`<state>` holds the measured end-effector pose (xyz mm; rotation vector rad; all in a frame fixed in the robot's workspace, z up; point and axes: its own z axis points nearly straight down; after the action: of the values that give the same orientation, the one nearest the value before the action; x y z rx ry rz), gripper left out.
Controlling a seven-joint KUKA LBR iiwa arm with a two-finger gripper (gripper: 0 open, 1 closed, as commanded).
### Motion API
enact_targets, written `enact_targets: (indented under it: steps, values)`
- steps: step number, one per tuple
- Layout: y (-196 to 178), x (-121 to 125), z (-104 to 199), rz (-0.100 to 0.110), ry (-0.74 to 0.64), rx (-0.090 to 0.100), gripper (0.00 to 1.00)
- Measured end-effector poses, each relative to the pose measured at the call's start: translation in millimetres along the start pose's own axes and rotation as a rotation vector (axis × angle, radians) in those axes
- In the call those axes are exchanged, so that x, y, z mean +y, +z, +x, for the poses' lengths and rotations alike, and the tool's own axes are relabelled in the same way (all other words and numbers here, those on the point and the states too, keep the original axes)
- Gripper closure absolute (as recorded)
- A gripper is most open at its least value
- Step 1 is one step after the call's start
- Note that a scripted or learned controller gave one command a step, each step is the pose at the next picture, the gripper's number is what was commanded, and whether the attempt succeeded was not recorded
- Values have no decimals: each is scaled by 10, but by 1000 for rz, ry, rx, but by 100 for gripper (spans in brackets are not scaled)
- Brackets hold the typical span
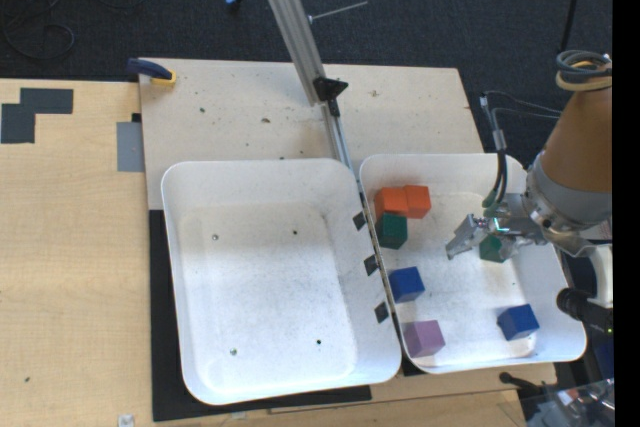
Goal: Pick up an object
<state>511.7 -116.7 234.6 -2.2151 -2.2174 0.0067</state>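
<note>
Left bin [200,215] on the bench, then the right bin [470,170] has an orange block [404,200] touching a green block [392,231], 2 blue blocks [406,283] and a purple block [424,337] (near the front). Gripper [480,240] is clamped on a teal block [493,248], mid-bin.

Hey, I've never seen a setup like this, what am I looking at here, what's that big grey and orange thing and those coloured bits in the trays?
It is a robot arm, seen from one camera above the bench. Its gripper reaches over the right bin, next to a small green object; whether it holds that is unclear. That bin also contains an orange block, a green block, two blue blocks and a purple block. The left bin sits beside it.
</note>
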Motion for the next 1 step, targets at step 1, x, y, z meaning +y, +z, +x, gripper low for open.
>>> enact_targets:
  steps: [1]
  values:
    - [-20, 6, -14, -5, 4, -1, 0]
